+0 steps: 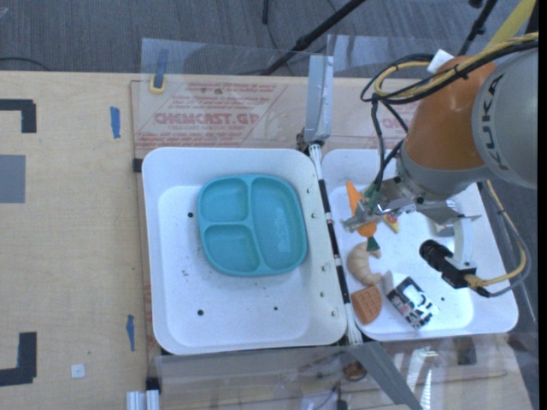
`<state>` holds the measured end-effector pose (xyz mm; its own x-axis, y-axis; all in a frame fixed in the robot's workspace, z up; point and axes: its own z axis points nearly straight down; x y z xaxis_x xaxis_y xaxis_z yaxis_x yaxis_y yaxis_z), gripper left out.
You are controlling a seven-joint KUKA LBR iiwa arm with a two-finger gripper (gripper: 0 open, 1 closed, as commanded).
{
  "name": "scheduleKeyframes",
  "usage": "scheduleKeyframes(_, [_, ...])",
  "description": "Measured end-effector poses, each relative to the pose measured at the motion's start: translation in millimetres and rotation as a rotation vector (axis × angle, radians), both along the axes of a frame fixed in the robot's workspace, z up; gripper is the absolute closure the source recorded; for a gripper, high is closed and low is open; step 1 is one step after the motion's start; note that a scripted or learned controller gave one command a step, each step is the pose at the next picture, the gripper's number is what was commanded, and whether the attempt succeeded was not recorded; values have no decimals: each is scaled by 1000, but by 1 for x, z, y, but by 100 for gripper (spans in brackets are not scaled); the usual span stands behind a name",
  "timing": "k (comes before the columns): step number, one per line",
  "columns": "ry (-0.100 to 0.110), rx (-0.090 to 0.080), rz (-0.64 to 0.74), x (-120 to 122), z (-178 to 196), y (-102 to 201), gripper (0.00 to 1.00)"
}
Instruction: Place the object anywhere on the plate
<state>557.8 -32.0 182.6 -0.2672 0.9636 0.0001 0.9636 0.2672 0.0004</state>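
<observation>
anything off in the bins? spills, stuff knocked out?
Nothing stands out. The plate sits flat in the left bin, turned a little askew to its walls. The toy food, including a croissant and a waffle piece, lies loose in the right bin, none over the rim. The end effector is low over the orange pieces.

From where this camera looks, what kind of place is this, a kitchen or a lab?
Most likely a robotics lab bench, not a kitchen: a KUKA arm reaches over two white bins, toy food like a croissant lies in one, and blue tape marks dot the wooden bench.
</observation>
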Motion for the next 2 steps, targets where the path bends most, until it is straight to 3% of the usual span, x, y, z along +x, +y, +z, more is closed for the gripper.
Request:
scheduleKeyframes(1, [1,-1,11,14,0,94,100])
scheduleKeyframes(2, [1,-1,12,14,0,94,0])
